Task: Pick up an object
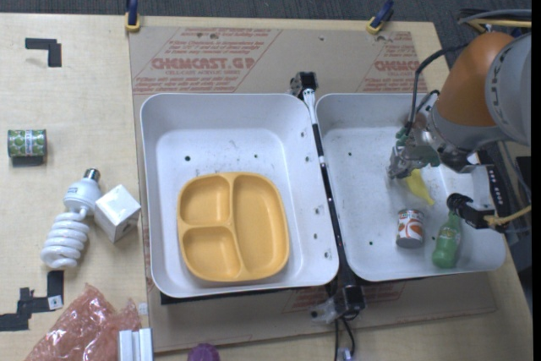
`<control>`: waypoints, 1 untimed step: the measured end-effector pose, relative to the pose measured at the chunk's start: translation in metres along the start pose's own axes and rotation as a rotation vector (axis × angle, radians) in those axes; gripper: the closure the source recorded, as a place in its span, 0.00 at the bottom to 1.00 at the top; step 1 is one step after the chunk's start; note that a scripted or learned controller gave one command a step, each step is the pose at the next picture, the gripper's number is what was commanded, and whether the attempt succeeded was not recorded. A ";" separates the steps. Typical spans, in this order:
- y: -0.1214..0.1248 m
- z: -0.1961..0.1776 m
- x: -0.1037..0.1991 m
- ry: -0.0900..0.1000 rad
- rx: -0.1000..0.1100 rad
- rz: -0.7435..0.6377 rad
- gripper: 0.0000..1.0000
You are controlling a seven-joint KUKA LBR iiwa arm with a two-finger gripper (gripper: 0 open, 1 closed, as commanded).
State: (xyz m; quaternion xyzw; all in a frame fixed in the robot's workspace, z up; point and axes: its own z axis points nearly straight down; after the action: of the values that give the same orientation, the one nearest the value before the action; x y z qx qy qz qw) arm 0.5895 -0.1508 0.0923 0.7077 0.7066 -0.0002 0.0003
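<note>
Worktop bins sit side by side; in the right bin (pixel 363 182), the end effector (pixel 407 166), grip state unreadable, hovers over a yellow object (pixel 419 187) near the can (pixel 410 228), and may slip off it.

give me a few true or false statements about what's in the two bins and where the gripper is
1. The yellow tray lies in the left bin. True.
2. The gripper is over the left bin. False: it is over the right bin, beside a yellow object.
3. The can and the green bottle are in the right bin. True.
4. The light bulb lies in the right bin. False: it is on the bench, left of both bins.
</note>
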 end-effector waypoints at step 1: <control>-0.084 0.000 0.034 0.001 0.001 0.001 0.00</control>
State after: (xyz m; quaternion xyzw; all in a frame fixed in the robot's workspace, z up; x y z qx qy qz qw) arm 0.5052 -0.1170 0.0922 0.7081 0.7061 -0.0002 -0.0001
